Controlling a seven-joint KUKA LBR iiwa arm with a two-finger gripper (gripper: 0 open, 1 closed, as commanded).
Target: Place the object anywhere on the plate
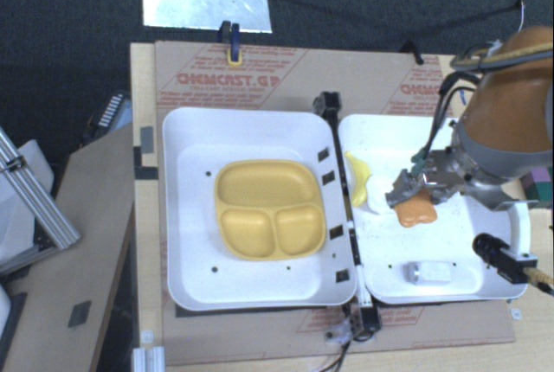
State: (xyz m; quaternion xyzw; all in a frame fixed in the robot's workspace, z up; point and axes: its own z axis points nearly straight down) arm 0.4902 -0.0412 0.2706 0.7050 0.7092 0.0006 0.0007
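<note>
hand | grip state unclear | orange object just below, touching

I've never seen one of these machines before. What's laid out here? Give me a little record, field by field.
left bin: holds a yellow plate with three compartments
right bin: yellow banana-like piece, orange object, small white block
arm: reaches in from the right, gripper low over the right bin
gripper and orange object: right above it, contact unclear
plate contents: nothing placed on it yet
</note>
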